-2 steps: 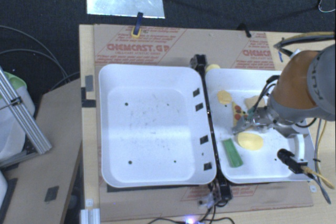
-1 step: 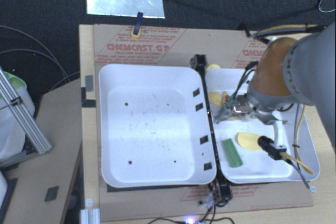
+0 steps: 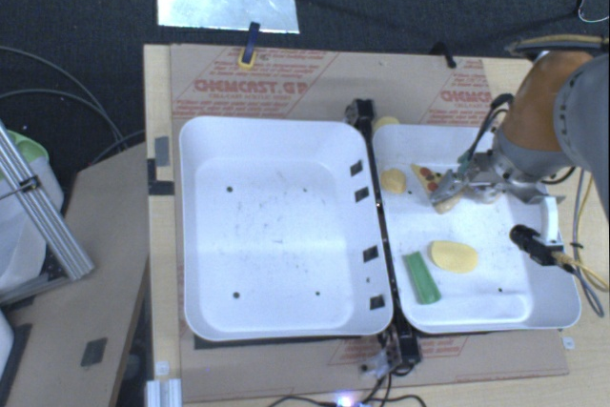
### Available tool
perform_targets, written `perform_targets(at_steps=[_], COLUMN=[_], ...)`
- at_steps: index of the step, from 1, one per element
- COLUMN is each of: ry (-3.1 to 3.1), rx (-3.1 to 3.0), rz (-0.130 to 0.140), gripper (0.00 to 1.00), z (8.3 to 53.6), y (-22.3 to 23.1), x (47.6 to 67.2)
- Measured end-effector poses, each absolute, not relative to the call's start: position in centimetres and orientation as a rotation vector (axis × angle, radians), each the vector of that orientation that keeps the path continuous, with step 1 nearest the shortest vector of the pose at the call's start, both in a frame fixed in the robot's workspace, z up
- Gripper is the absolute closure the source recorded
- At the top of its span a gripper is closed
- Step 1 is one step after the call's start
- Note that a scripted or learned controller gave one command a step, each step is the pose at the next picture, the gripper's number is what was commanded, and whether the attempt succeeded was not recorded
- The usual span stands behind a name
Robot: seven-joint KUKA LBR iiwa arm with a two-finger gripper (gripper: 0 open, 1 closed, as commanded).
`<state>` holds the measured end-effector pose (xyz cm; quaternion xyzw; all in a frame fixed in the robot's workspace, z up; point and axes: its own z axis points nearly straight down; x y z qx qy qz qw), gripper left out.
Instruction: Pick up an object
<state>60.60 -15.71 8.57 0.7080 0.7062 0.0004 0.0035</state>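
Note:
The right bin (image 3: 543,300) holds a small yellow lump (image 3: 393,180) near its left wall. Beside it lies a flat yellow and red piece (image 3: 423,173). Toward the front sit a yellow oval (image 3: 454,255) and a green block (image 3: 420,277). My gripper (image 3: 445,196) is low in the right bin, just right of the yellow and red piece and close to it. Nothing can be seen held in it.
The left bin (image 3: 205,138) lies beside the right one, with a black divider and clips (image 3: 367,195) between them. A pale yellow thing (image 3: 385,122) rests at the back by the divider. The arm comes in over the right bin's right edge.

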Motion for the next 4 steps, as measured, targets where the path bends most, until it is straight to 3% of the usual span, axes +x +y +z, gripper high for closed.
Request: perform_targets(at_steps=[1,2,3,4], ry=[2.226,2.225,2.222,2.226], rx=[2.231,2.209,2.210,2.211], rz=[-0.007,0.008,0.007,0.004], gripper=[0.00,0.00,0.00,1.00], z=[8.3,8.5,8.6,9.6], y=[-12.9,-12.4,-14.3,-14.3], x=[48.3,55.8,62.0,61.9])
